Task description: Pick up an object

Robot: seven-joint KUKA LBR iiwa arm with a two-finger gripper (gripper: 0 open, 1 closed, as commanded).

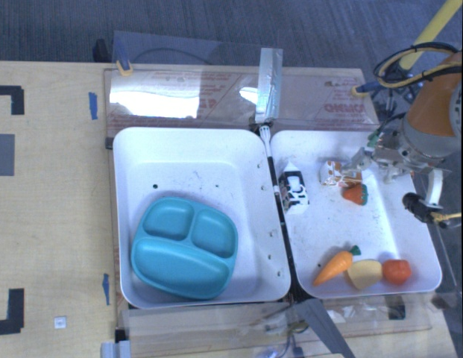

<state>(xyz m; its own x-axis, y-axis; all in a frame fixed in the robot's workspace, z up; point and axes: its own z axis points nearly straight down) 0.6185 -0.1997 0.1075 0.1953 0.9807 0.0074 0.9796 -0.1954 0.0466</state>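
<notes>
- The arm [434,118], at the right edge of the frame, has a rounded grey body with an orange band.
- Blue and yellow cables [401,71] loop above it.
- The hand [380,157] is silvery metal, with a black part lower down.

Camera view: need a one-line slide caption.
Arm reaches over the right bin of toy food, including a carrot; a blue tray sits in the left bin.
</notes>
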